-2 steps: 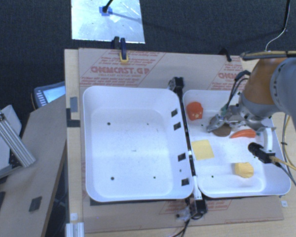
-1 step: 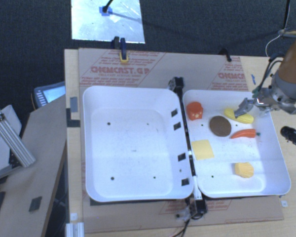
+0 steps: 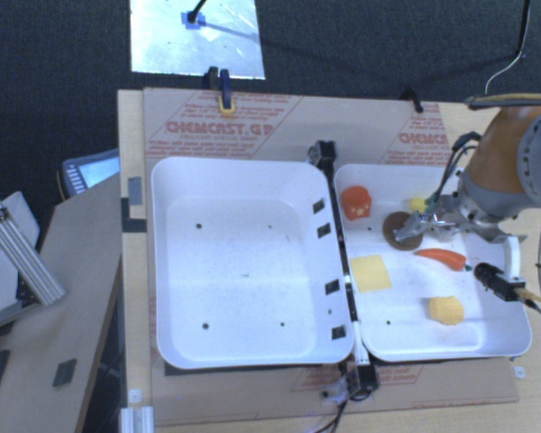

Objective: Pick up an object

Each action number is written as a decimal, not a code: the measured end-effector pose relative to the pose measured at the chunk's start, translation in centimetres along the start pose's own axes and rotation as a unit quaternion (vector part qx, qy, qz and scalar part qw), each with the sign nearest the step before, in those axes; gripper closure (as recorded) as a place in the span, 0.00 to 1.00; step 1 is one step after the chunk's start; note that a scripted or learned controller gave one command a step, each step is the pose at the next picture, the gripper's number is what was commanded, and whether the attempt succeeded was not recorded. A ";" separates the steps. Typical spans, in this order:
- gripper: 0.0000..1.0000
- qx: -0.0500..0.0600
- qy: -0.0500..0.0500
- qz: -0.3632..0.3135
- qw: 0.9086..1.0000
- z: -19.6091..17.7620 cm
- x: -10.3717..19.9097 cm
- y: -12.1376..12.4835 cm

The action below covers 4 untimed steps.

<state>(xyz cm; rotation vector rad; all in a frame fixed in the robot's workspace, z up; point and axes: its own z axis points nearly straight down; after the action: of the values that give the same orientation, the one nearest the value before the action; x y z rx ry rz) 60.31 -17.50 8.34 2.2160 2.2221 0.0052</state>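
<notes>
The fingers (image 3: 413, 230) hang low in the right bin (image 3: 505, 336), at the frame's right, touching or just over a brown disc (image 3: 402, 230); whether they grip it I cannot tell. An orange carrot (image 3: 440, 258) lies just below them, its long axis running left to right, and a yellow square (image 3: 371, 273) sits to their lower left.

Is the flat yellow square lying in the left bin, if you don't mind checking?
No, the flat yellow square lies in the right bin, near the divider between the bins.
</notes>
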 end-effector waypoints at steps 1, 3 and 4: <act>0.00 -0.003 -0.003 0.002 1.000 -11.5 -3.4 -1.5; 0.00 -0.004 -0.003 0.002 1.000 -12.5 -3.4 -4.4; 0.00 -0.004 0.002 -0.002 1.000 -1.7 0.1 -3.6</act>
<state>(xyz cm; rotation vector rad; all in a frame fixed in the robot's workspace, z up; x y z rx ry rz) 56.67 -17.42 10.05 2.2092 2.2242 0.0177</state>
